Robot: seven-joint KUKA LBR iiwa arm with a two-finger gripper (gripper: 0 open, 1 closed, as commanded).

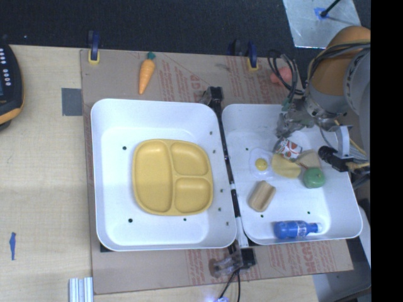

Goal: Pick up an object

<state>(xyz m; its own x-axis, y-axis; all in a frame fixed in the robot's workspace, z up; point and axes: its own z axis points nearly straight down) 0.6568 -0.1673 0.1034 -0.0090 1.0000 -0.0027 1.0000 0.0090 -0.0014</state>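
Observation:
My gripper (pixel 287 133) reaches down into the right bin (pixel 245 128) from the right, its tip just above a small red and white object (pixel 290 148). Beside that object lie a yellow wedge (pixel 286 167), a tan piece (pixel 310 160) and a green ball (pixel 314 178). A small yellow disc (pixel 261 164) and a tan bread roll (pixel 261 195) lie further left in the bin. A blue bottle (pixel 293 229) lies on its side near the front edge.
The left bin (pixel 113 228) holds a yellow divided plate (pixel 172 175). An orange toy carrot (pixel 146 73) lies on the board behind the left bin. Clamps hold the board's far edge, and a black device (pixel 9 83) sits at the far left.

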